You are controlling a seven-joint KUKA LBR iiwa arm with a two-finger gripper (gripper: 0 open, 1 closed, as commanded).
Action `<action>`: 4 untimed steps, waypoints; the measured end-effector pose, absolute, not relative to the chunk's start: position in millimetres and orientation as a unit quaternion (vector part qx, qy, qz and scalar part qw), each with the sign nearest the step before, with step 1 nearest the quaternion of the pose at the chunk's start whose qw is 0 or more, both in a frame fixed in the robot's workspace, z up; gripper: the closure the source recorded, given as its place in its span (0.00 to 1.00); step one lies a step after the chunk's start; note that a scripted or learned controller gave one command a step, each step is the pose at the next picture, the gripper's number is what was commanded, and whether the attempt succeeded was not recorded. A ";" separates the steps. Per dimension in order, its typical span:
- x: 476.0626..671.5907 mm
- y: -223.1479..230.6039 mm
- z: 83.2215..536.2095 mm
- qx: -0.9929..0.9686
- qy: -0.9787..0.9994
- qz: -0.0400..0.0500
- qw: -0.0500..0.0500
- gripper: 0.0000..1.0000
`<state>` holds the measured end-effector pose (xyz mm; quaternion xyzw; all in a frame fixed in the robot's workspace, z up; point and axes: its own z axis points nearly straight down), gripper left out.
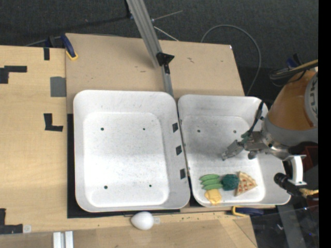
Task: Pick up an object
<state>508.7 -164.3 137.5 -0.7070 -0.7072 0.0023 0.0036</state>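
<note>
A: Where's your target?

B: Look at the right bin (222, 105). A cluster sits at its near edge: green pea pod (209, 180), teal lump (229, 181), pizza slice (245, 182), yellow piece (213, 195).

A: And the gripper (231, 150)?

B: It hangs above the cluster, which lies toward six o'clock. I can't tell you whether it is released or clenched. The pod's long axis runs three-to-nine.

A: Obstacles?

B: The pieces crowd each other. A white egg (142, 220) lies outside, near seven o'clock.
</note>
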 end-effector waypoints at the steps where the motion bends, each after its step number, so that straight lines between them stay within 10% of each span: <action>1: 508.7 -164.2 87.9 -0.707 -0.707 0.001 0.000 0.00; 2: 508.9 -163.2 99.2 -0.706 -0.708 0.000 0.000 1.00; 4: 507.1 -161.2 184.9 -0.706 -0.708 -0.001 -0.001 1.00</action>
